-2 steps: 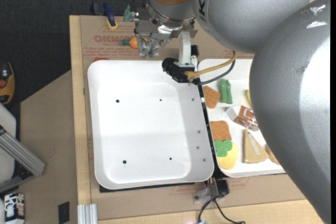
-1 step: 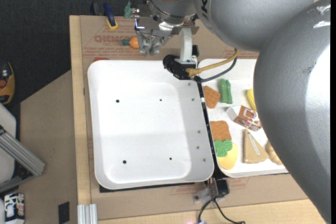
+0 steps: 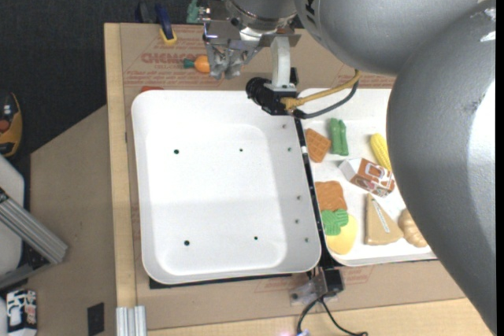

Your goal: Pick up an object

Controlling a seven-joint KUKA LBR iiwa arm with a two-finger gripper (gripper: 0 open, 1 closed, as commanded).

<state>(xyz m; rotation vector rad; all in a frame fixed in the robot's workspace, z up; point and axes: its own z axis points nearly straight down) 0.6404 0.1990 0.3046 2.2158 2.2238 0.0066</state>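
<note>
Holding toy foods, right bin (image 3: 358, 257) adjoins left bin (image 3: 146, 169).

Two white bins (image 3: 150, 169), about eight toy foods (image 3: 339, 136)

Before me the cardboard-covered counter (image 3: 126, 169) carries two white bins. Beyond the left bin (image 3: 213, 185), at the counter's far edge, I see a blue-and-yellow clamp (image 3: 164, 24). A black cable (image 3: 331, 315) trails off the near edge, and aluminium rails (image 3: 31, 228) stand past the left edge.
</note>
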